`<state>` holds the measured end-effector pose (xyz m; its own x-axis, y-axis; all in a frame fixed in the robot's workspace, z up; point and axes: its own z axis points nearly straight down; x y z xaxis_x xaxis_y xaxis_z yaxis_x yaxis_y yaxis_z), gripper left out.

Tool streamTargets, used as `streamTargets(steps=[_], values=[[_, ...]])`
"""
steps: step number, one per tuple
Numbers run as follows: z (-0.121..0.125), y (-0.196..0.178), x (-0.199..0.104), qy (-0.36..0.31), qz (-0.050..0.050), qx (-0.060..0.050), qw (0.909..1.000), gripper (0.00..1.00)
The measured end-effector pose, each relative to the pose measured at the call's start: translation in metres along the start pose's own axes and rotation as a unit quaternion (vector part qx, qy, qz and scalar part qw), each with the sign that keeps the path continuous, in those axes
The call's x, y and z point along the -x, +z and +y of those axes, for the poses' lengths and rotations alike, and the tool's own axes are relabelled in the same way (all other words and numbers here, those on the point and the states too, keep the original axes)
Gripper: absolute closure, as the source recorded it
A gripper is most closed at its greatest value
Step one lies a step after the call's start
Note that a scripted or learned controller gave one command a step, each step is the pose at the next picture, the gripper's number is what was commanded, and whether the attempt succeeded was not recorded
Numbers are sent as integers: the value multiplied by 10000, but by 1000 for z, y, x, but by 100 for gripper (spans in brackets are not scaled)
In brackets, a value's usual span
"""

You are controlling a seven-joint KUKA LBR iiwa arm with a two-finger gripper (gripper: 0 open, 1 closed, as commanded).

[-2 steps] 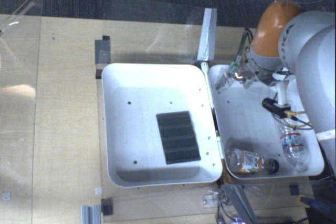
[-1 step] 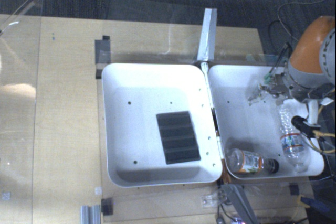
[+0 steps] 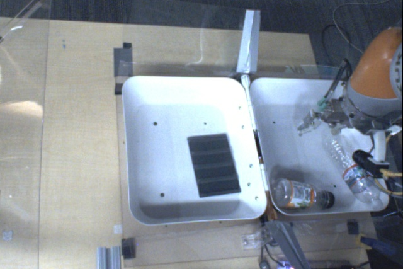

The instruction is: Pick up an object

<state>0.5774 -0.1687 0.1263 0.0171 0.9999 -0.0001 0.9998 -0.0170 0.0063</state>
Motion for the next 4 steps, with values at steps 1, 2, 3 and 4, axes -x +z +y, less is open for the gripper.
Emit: streamTargets(steps=[1, 2, 3, 4], values=[[-28, 37, 30, -3, -16, 49, 10000, 0], [35, 39, 24, -226, -4, 14, 9997, 0], [-27, 37, 37, -283, -13, 24, 9996, 0], [34, 39, 35, -278, -8, 4, 9996, 0]])
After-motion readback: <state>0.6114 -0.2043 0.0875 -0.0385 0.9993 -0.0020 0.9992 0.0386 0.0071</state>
